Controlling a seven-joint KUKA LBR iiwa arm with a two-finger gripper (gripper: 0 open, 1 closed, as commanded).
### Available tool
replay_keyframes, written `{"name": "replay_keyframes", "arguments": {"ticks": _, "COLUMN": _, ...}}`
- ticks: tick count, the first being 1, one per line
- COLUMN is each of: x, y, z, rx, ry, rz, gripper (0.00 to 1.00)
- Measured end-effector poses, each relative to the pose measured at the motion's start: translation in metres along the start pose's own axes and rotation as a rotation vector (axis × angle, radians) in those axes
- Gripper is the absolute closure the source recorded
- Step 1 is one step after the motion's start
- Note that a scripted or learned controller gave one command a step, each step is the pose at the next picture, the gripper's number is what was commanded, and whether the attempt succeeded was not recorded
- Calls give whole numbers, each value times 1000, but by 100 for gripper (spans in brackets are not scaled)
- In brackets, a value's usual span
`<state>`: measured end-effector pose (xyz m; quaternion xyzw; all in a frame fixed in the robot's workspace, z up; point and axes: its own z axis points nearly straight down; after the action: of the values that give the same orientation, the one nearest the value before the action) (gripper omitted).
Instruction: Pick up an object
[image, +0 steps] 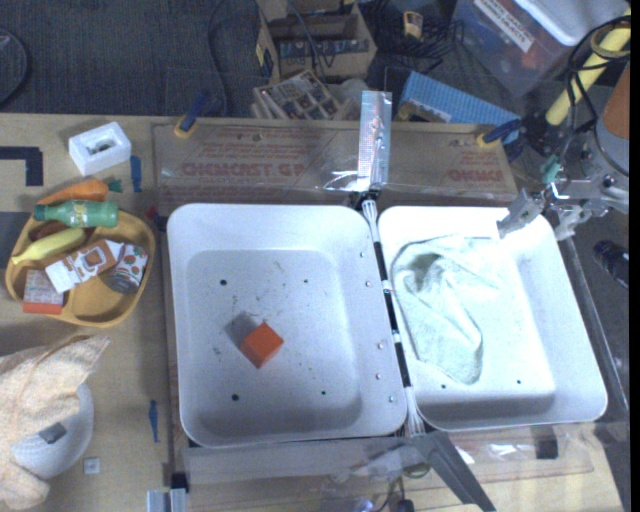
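Orange cube (263, 344) in left bin (200, 240), near centre, slightly toward 7 o'clock. Pale green cloth (445, 300) crumpled in right bin (570, 340). Gripper (528, 213) over that bin's 1 o'clock corner; fingers' opening unreadable, nothing seen between them.

A robotics lab: two white bins (268, 225) are fixed side by side on a wooden counter (60, 135), with clamps (192, 117) at the back edge and tangled cables (300, 40) on the floor behind.
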<state>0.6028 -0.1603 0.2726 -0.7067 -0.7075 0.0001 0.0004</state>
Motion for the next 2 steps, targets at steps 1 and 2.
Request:
{"name": "replay_keyframes", "arguments": {"ticks": 1, "x": 90, "y": 36, "z": 77, "rx": 1, "ry": 0, "rz": 16, "gripper": 0}}
{"name": "replay_keyframes", "arguments": {"ticks": 2, "x": 62, "y": 35, "z": 177, "rx": -6, "ry": -1, "rz": 24, "gripper": 0}}
